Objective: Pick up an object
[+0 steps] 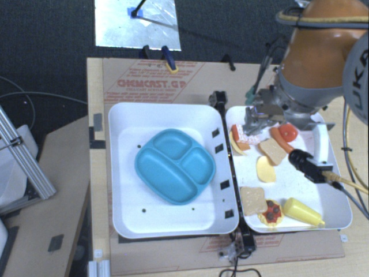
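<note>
My gripper reaches down into the far left part of the right bin, over a red and white toy food piece. Its metal fingers hang just above that piece; nothing shows between them. Around it lie a red tomato-like piece, a tan bread slice, a yellow slice, a brown toast square, a small pizza piece and a yellow bottle. A blue divided plate sits in the left bin.
A black cable connector crosses the right bin's right side, next to a white strip. Black clips line the divider between the bins. A shiny sheet lies beyond the cardboard at the back.
</note>
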You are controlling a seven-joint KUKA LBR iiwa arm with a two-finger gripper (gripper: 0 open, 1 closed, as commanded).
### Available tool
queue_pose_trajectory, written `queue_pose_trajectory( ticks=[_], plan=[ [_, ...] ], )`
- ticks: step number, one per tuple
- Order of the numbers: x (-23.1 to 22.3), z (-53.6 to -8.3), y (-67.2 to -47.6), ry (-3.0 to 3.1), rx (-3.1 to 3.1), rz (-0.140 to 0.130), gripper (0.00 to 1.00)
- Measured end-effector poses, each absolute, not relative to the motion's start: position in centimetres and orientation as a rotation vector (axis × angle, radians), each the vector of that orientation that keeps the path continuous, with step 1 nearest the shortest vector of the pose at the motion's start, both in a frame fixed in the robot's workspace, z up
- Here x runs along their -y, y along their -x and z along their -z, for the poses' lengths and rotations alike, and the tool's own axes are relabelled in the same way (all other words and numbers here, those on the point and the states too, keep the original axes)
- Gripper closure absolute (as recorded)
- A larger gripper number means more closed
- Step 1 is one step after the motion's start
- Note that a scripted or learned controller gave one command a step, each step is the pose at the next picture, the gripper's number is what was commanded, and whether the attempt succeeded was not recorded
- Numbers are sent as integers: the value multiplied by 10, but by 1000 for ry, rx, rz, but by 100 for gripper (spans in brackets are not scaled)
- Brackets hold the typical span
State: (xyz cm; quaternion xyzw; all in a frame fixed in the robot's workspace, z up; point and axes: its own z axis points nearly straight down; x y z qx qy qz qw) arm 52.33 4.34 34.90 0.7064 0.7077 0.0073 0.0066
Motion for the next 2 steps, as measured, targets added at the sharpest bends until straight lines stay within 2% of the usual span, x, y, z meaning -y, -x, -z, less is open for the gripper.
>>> queue_pose_trajectory(
  ticks=[1,2],
  plan=[
    [-142,-345,-485,-2207,-2237,-5,100],
    [-136,-355,-488,-2209,-2232,-6,100]
  ],
)
